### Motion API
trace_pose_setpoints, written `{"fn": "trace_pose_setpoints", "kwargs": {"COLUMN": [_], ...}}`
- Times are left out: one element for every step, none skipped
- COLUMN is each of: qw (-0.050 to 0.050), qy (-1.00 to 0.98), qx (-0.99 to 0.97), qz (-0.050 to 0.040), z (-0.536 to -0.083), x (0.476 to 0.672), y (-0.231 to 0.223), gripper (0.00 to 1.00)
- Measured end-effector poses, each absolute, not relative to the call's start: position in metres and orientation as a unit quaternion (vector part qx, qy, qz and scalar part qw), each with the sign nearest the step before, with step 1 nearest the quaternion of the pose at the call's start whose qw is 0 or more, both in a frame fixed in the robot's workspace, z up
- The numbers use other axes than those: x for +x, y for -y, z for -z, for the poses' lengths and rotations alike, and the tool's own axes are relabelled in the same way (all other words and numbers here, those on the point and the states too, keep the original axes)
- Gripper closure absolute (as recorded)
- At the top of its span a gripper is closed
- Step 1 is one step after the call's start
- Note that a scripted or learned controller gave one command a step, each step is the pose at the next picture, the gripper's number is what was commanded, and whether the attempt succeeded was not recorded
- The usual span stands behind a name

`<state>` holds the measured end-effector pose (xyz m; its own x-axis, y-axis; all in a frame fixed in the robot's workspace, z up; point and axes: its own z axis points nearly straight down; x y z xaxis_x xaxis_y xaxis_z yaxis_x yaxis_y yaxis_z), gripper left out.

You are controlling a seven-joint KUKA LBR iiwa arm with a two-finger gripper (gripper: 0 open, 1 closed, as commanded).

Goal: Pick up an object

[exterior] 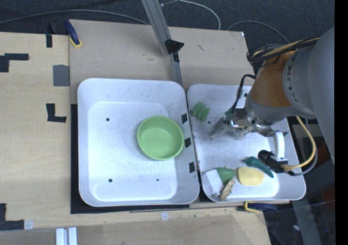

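Observation:
My gripper (222,123) hangs over the middle of the right bin (217,154), reaching in from the right, open with nothing between its fingers. A small green lumpy object (200,111) lies just up and left of the fingertips, near the bin's left wall. At the bin's front edge lie a yellow rounded object (250,176), a teal piece (259,165) over it, a green piece (225,174) and a small tan item (227,188). A light green bowl (160,137) stands upright in the left bin (103,130), right of its centre.
A grey pole (155,10) slants down from the top to the divider between the bins. Cables run over the arm and behind the bench at the upper right. A wooden bench top surrounds both bins.

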<state>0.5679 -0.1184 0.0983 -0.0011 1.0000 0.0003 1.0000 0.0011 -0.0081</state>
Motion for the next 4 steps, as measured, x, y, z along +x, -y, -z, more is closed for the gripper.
{"fn": "trace_pose_setpoints", "kwargs": {"qw": [0.002, -0.002, -0.002, 0.001], "qy": [0.708, 0.707, 0.708, 0.709], "qx": [-0.706, -0.707, -0.707, -0.705], "qz": [-0.0011, 0.0008, 0.0011, 0.0003], "z": [-0.112, -0.169, -0.222, -0.229], "x": [0.569, 0.577, 0.578, 0.570], "y": [0.118, 0.124, 0.124, 0.071], "gripper": [1.00, 1.00, 1.00, 1.00]}}
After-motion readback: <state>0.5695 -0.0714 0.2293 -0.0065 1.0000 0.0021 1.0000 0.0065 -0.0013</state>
